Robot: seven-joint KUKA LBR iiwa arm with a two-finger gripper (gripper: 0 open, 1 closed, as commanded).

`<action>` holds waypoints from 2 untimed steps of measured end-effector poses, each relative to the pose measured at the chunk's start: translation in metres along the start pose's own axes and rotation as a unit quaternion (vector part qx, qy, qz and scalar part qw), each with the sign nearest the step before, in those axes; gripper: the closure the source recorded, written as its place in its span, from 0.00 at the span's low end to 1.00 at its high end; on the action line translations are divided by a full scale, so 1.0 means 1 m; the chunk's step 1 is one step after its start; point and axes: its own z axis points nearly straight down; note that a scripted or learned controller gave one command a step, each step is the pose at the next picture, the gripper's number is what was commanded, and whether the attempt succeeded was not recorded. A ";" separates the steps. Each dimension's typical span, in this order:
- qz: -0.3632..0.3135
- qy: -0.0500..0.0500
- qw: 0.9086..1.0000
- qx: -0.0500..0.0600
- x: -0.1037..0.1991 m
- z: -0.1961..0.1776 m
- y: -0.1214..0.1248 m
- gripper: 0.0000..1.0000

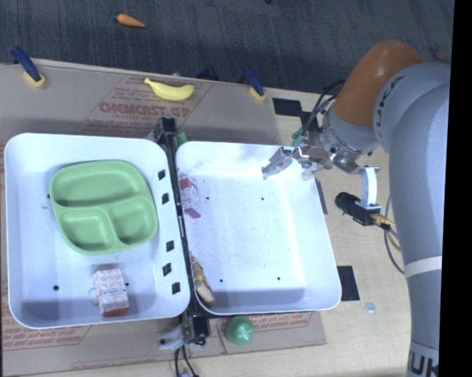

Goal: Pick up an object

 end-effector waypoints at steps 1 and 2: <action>0.000 0.001 1.000 0.003 0.038 0.089 0.019 0.00; -0.002 0.000 1.000 0.002 0.037 0.077 0.020 1.00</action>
